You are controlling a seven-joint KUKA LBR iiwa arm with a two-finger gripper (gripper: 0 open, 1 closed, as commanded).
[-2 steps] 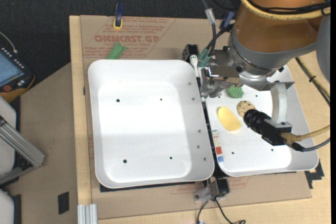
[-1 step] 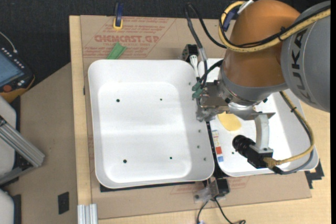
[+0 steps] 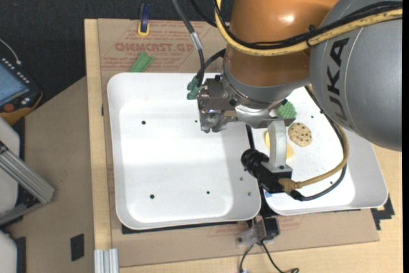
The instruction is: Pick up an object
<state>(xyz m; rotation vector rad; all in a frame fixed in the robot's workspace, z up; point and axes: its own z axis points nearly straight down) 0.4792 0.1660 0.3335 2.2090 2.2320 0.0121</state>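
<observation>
Orange wrist band (image 3: 281,16) is hiding the claw, state not discernible; descent is being advised squarely over the cookie (image 3: 300,134).

Glossy orange arm shell (image 3: 281,3), smooth white plastic bins (image 3: 166,163), matt cardboard (image 3: 160,41).

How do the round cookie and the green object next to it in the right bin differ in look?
The cookie is tan with dark specks; the green object is bright green. The cookie shows a full round outline, while the green object is partly hidden behind the arm, so its shape is unclear. The cookie lies nearer the camera; the green object lies farther back. Both rest in the right bin.
</observation>
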